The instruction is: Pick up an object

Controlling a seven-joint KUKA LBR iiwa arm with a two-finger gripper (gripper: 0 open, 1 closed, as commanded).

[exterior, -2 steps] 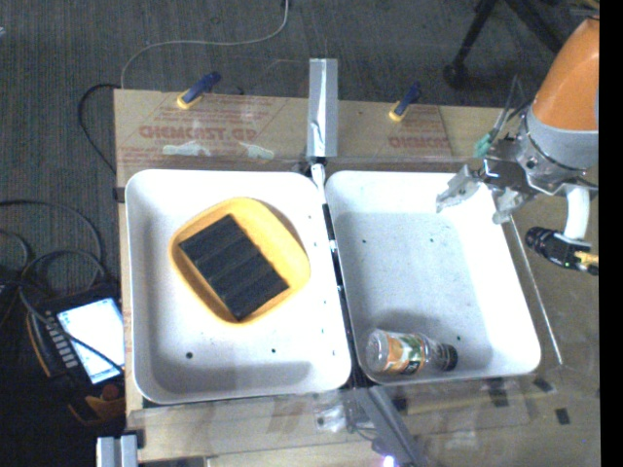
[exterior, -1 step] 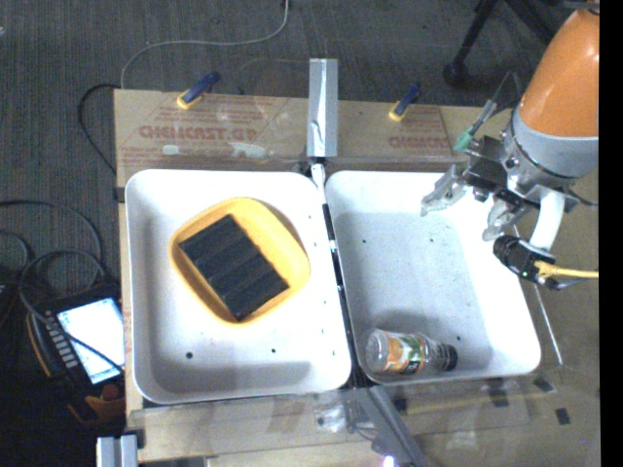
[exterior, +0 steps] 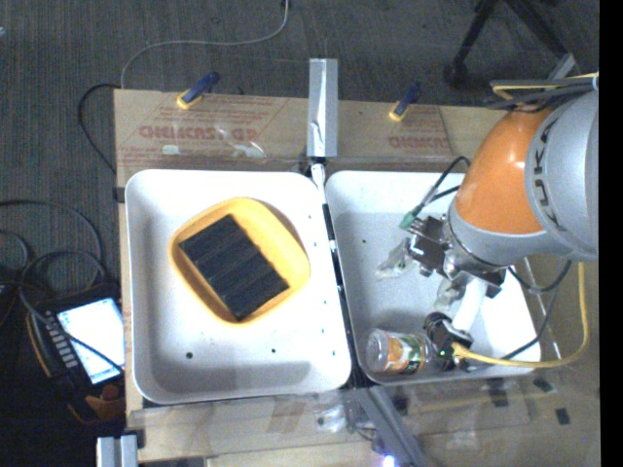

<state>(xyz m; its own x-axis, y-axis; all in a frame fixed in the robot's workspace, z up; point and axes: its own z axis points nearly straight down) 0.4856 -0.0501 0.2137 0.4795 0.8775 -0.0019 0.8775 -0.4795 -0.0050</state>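
My one camera is fixed above the tabletop (exterior: 131,154), fairly near, looking down at a slant. It takes in the left bin (exterior: 165,358) and the right bin (exterior: 370,222) side by side, with the arm (exterior: 501,183) entering from the view's right.

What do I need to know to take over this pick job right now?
Gripper: over the right bin, beside a small clear scrap; open or shut unclear, nothing confirmed held.
Things: can on its side in the right bin's lower left corner; yellow dish with a black ridged pad in the left bin.
Done: no pick visible.
Left: grasp and lift one object.
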